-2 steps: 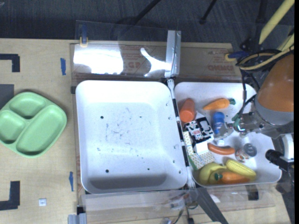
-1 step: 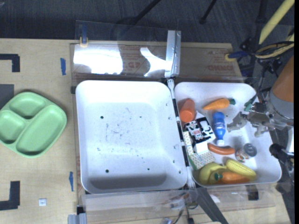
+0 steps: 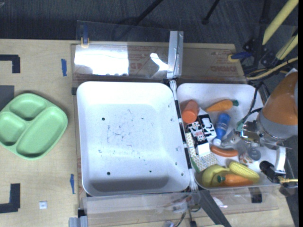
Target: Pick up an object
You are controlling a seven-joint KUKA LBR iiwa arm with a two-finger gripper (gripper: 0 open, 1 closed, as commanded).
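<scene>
2 white bins: in your right bin (image 3: 208, 88), the carrot (image 3: 219, 106) lies far, long axis left-right, green tip right. Gripper (image 3: 236, 138) hovers near the hotdog (image 3: 224, 151); grip undeterminable.

green divided plate (image 3: 32, 125) | on bench (image 3: 42, 60) | left of bins, well apart

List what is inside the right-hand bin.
The right-hand bin holds an orange cup, a carrot, a blue bottle, corn and a patterned box. The arm covers its right side.
</scene>
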